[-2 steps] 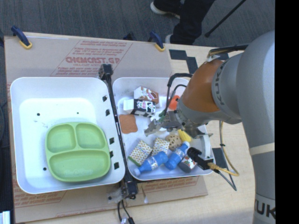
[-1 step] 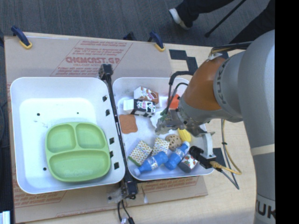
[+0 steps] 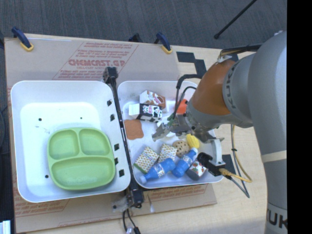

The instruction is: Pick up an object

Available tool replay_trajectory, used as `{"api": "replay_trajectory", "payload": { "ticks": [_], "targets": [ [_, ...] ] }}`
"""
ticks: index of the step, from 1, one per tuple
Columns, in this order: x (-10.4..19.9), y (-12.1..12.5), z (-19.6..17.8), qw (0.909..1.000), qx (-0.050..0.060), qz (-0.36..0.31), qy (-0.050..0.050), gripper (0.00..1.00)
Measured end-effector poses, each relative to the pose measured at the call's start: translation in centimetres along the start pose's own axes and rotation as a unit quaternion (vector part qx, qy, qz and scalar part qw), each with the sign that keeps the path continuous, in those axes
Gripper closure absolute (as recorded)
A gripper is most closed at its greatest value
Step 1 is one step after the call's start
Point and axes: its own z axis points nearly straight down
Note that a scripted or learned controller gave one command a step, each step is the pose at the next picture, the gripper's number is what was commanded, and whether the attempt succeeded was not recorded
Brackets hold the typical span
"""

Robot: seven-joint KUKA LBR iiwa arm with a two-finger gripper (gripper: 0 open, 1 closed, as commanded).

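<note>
The right bin (image 3: 127, 89) holds a heap of small items: a brown square pad (image 3: 133, 129), a black-and-white carton (image 3: 151, 112), a white and brown pack (image 3: 152, 98), two blue bottles (image 3: 160, 170) (image 3: 184, 163), patterned packets (image 3: 146, 159), a yellow piece (image 3: 192, 141) and a cookie (image 3: 181, 146). My gripper (image 3: 165, 129) hangs low over the middle of this bin, just right of the brown pad and above the packets. The grey wrist and orange band (image 3: 214, 91) cover the bin's right part.
The left bin (image 3: 29, 94) carries a green divided plate (image 3: 81, 157) in its front half. A black clip divider (image 3: 111, 74) sits between the bins. Blue clamps (image 3: 23, 39) (image 3: 164, 42) hold the cardboard sheet at the back. Cables trail at the front right (image 3: 234, 174).
</note>
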Motion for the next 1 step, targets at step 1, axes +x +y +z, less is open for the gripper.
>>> {"api": "replay_trajectory", "payload": {
  "ticks": [1],
  "targets": [
    [-0.01,0.06,-1.03,1.0,0.0,-0.002,-0.001,1.0]
  ]
}}
